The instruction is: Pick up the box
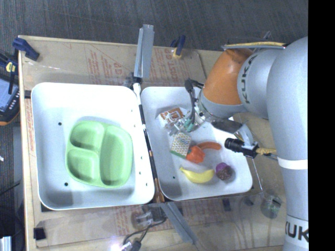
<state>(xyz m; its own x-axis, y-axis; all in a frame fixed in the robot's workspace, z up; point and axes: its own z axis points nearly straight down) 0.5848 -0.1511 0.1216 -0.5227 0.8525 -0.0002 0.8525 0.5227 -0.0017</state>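
Gripper (187, 122) is reaching into right bin (157, 166), hovering at box (171, 115) for pickup; finger state undeterminable.

Two white bins (47, 140), one green plate (99, 153), two boxes (180, 144), one banana (197, 175).

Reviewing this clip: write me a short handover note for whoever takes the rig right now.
Gripper: down in the right bin, over its upper middle; finger state unreadable.
Box: small patterned carton lying in the right bin just below the gripper, not lifted.
Nearby: wrapped packet, orange pepper, banana, purple fruit. Green divided plate sits in the left bin.
Done: approach. Left: grasp and lift the box.
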